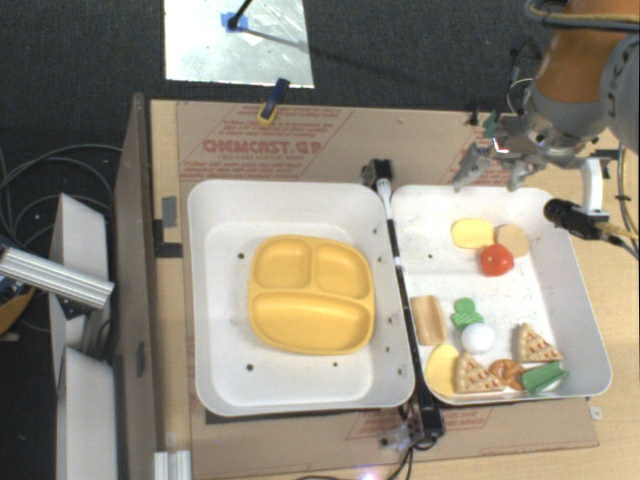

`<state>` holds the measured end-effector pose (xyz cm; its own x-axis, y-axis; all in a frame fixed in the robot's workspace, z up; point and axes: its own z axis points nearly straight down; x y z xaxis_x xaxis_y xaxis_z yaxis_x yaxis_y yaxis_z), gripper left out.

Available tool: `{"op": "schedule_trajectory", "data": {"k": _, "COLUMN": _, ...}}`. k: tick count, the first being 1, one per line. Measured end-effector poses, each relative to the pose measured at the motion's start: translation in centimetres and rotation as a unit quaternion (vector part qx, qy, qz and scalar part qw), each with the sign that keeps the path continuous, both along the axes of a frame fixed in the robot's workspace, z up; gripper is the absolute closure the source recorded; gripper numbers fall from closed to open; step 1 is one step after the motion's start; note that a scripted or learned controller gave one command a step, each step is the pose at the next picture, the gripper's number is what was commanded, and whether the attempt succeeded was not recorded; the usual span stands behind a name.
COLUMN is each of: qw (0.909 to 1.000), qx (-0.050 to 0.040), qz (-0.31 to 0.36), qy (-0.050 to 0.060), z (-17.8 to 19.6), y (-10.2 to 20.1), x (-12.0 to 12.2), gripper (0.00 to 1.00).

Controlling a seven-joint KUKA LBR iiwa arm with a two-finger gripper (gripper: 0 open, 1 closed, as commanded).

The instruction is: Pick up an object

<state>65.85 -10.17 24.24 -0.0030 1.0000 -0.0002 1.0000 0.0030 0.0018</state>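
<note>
My gripper (495,171) hangs over the far edge of the right bin (590,318), fingers spread open with nothing between them. Below it in the bin lie a yellow round piece (472,233), a tan disc (513,238) and a red tomato (497,260). Nearer the front sit a tan bread stick (428,319), a green piece (464,314), a white ball (479,338), two waffle wedges (536,345), a pretzel (506,372) and a green pod (542,376).
The left bin (215,268) holds a yellow divided plate (310,294). A black divider bar (397,258) runs between the bins. Cardboard lies under both. Cables and a metal bracket (55,276) are at the left.
</note>
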Motion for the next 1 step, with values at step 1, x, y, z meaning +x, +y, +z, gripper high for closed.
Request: {"op": "schedule_trajectory", "data": {"k": 1, "qw": 1.0000, "qx": -0.0004, "qz": -0.002, "qy": 0.002, "z": -7.37, "y": -3.77, "x": -1.33, "gripper": 0.00}}
